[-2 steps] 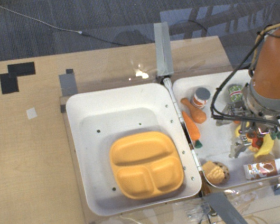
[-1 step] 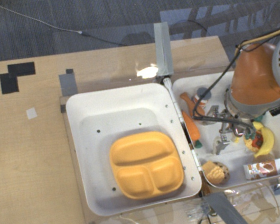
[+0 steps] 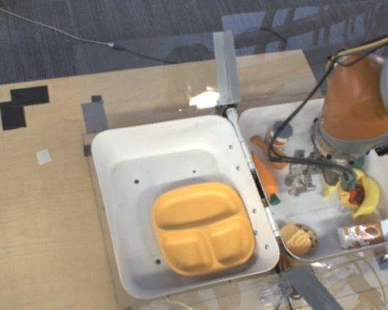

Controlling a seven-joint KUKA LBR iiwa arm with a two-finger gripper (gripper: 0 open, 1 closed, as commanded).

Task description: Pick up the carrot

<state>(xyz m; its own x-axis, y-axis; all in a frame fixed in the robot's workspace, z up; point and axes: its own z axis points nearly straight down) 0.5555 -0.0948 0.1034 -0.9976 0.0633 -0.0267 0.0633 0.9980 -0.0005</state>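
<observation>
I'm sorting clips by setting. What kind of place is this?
Probably a robotics lab bench, not a kitchen: two white bins fixed to a board, an industrial arm over the right one, cables across the floor, and toy food like a carrot and banana.

Hemmed in on its left by the raised white wall of the right bin (image 3: 246, 150), with the long orange carrot (image 3: 265, 173) lying right against it. Crowded on the right by the grey two-finger gripper (image 3: 300, 178); open white floor further below, down to the round brown muffin (image 3: 299, 237)
</observation>
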